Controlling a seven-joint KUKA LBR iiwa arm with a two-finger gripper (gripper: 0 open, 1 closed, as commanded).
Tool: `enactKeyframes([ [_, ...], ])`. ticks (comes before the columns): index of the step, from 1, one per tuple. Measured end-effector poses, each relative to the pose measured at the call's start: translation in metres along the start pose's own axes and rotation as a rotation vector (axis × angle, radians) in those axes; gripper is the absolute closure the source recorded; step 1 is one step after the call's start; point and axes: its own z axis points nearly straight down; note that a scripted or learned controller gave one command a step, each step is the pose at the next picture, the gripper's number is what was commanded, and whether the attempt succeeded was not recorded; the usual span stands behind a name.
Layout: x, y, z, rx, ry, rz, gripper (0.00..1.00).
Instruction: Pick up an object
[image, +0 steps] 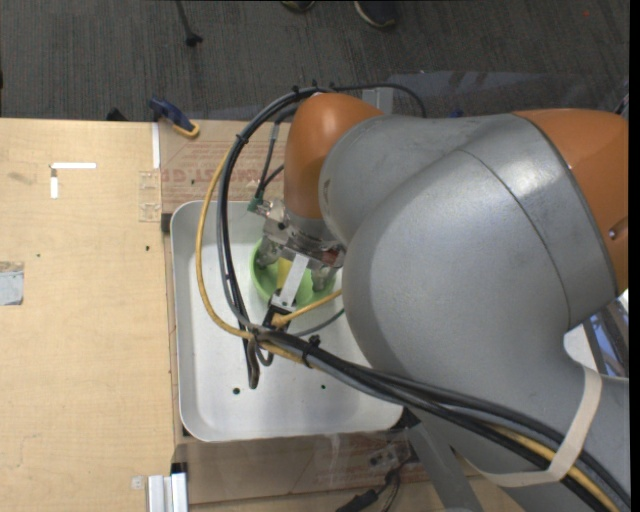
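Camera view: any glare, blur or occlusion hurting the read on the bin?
Camera view: lighting is even and diffuse, with soft highlights on the grey arm but no blown-out glare. The arm looms close to the lens and covers much of the white bin. The hand sits over a green object, mostly hidden. The focus is reasonably sharp and shadows in the bin are faint.

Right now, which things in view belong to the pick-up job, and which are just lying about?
Part of the job:
- two-finger gripper, down in the bin
- bright green object beneath it
- shallow white bin

Lying about:
- blue-and-yellow clamp beyond the bin
- white tape marks on the plywood bench
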Motion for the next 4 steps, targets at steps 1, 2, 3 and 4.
enactKeyframes([
  [1, 0.021, -0.087, -0.001, -0.001, 0.002, 0.401, 0.0],
  [2, -0.024, -0.028, -0.001, 0.0, 0.002, 0.323, 0.0],
  [3, -0.006, -0.076, -0.082, 0.001, 0.0, -0.099, 0.0],
  [4, -0.013, -0.154, -0.195, 0.001, -0.001, -0.1, 0.0],
])
